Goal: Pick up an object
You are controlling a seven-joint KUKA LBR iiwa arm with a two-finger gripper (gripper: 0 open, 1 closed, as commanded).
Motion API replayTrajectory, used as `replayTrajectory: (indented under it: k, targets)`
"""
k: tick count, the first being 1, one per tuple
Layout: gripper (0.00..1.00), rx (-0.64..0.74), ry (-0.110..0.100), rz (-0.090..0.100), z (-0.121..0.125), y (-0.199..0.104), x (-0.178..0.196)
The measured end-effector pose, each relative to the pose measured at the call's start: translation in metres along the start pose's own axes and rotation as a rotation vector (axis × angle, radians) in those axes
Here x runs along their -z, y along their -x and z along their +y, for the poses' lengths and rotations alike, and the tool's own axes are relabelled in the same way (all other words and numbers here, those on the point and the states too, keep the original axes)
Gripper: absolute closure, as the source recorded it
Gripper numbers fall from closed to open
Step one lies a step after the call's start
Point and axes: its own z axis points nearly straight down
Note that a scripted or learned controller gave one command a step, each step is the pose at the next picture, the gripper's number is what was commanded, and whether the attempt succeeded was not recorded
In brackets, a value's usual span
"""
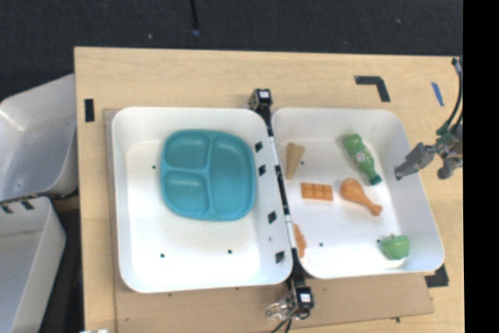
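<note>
The teal divided plate (208, 174) fills the left bin (140, 261), and everything pickable lies in the right bin (417, 191): green bottle (361, 157), orange drumstick (359, 196), waffle piece (316, 192), tan wedge (294, 159) and green apple (395, 246). The gripper (427, 161) hangs at the right bin's outer rim, fingers spread and holding nothing. The bottle is nearest it, and the risk I see is a finger clipping that rim or rolling the bottle away.
</note>
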Motion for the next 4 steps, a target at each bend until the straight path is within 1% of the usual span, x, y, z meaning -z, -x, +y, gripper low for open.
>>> replayTrajectory:
  k: [1,2,3,4]
  targets:
    - [0.00,0.004,0.011,-0.003,0.002,-0.001,0.006]
    - [0.00,0.002,0.006,-0.003,0.001,0.001,-0.057]
    - [0.00,0.000,0.007,-0.003,-0.001,0.001,-0.100]
    - [0.00,-0.002,0.007,-0.003,0.005,-0.005,-0.148]
